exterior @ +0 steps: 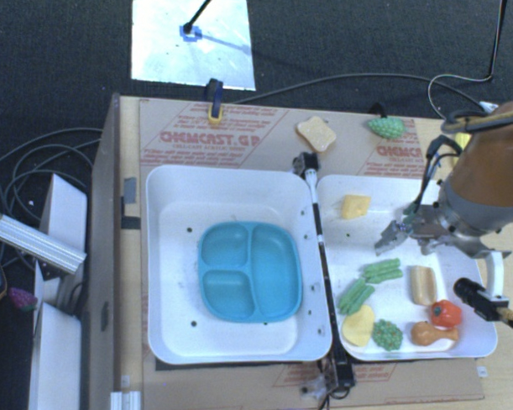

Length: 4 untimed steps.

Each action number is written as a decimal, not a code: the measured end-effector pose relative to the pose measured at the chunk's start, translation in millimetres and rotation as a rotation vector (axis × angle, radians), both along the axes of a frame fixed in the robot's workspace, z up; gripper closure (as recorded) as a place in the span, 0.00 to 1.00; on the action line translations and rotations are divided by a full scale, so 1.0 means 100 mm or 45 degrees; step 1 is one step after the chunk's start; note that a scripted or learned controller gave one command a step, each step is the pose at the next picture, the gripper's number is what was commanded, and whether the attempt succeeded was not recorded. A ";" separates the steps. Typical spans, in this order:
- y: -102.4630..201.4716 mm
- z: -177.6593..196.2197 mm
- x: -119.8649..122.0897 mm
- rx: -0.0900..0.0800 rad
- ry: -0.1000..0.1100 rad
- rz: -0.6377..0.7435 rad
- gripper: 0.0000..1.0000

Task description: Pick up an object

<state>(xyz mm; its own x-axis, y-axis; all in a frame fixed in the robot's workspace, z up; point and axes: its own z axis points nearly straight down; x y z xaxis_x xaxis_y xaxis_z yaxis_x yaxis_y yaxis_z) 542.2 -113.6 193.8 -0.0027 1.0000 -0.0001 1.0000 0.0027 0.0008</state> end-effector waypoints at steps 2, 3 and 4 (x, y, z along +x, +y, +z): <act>-0.03 -0.92 0.94 -0.002 -0.005 0.002 0.00; 0.04 -1.10 0.51 0.000 0.001 -0.001 0.00; -0.15 -1.09 1.02 -0.001 -0.003 0.002 0.00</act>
